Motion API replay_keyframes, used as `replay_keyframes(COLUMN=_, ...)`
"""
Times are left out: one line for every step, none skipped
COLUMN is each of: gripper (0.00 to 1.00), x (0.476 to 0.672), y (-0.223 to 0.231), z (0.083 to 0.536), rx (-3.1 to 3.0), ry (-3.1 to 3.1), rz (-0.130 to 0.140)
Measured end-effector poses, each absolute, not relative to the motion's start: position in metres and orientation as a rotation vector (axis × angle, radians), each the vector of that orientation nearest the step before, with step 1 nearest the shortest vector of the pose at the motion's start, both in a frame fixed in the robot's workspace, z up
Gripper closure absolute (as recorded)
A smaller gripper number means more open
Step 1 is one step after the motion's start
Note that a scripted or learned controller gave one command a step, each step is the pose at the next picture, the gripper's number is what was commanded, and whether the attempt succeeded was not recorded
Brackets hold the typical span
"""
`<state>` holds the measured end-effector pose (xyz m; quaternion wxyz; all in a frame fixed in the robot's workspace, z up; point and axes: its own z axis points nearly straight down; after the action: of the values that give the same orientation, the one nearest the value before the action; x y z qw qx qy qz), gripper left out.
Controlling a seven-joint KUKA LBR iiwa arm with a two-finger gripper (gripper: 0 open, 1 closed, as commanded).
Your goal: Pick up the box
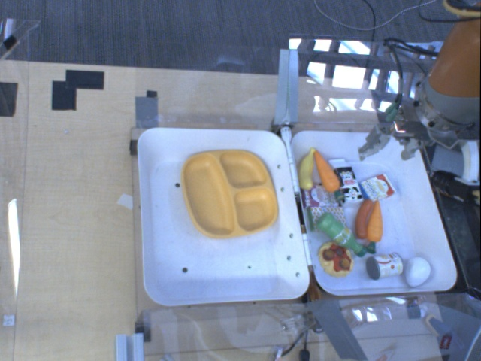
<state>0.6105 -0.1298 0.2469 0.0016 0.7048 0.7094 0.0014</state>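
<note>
Camera view, pincer spread wide above right bin, box label unreadable

Bright even overhead light; glare on clear panel top right; soft shadows; slight overall blur.

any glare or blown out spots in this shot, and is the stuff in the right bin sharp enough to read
In the camera view, bright light blows out the framework behind the right bin; the left bin shows soft shading along its rim. The box and its neighbours look soft, their print unreadable. The gripper is slightly blurred.
</note>
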Motion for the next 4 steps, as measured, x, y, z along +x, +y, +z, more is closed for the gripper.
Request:
replay_keyframes(gripper=0.0, x=0.571, y=-0.071, z=0.255, rx=2.264, ry=2.175, rz=0.005)
replay_keyframes(gripper=0.0, x=0.657, y=-0.131, z=0.087, rx=2.446, ry=1.964, rz=0.007)
replay_keyframes(gripper=0.0, x=0.645, y=-0.18, z=0.164, rx=2.368, ry=2.055, rz=0.006)
replay_keyframes(gripper=0.0, x=0.643, y=-0.197, z=0.087, rx=2.396, ry=2.023, rz=0.007)
